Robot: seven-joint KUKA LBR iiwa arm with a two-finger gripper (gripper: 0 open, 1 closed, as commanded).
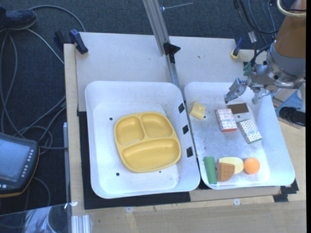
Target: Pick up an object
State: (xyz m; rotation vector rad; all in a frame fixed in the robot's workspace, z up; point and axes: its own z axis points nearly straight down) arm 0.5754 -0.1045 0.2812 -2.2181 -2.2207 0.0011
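Left bin (97,130): divided tray (146,141) in the middle. Right bin (279,144): two cartons (226,120) side by side behind ball (251,165).

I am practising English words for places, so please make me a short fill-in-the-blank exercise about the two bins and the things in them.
1. The yellow divided plate lies in the ____ bin.
2. The orange ball lies in the ____ bin.
3. The green stick lies at the right bin's ____ edge.
4. The claw hangs over the ____ bin.

Missing words: left; right; near; right
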